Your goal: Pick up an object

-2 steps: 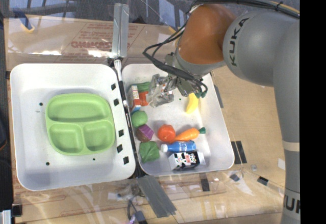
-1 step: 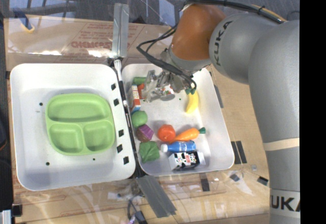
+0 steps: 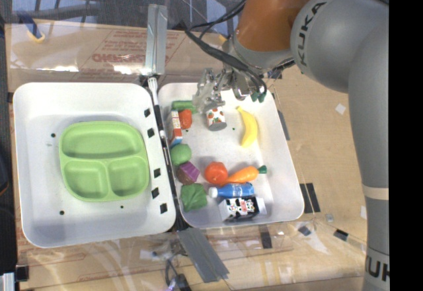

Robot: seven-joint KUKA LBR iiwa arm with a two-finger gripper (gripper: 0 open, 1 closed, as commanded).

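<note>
Gripper (image 3: pixel 210 94) hangs directly above the small carton (image 3: pixel 216 118), left of the banana (image 3: pixel 248 127), fingers spread, positioned to grasp.

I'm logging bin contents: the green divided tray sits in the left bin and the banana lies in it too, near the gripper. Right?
Not quite. In the camera view the banana lies in the right bin, near the gripper; the green divided tray sits in the left bin.

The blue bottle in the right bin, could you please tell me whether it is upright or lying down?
Lying down: the blue bottle rests on its side, white cap pointing left.
</note>
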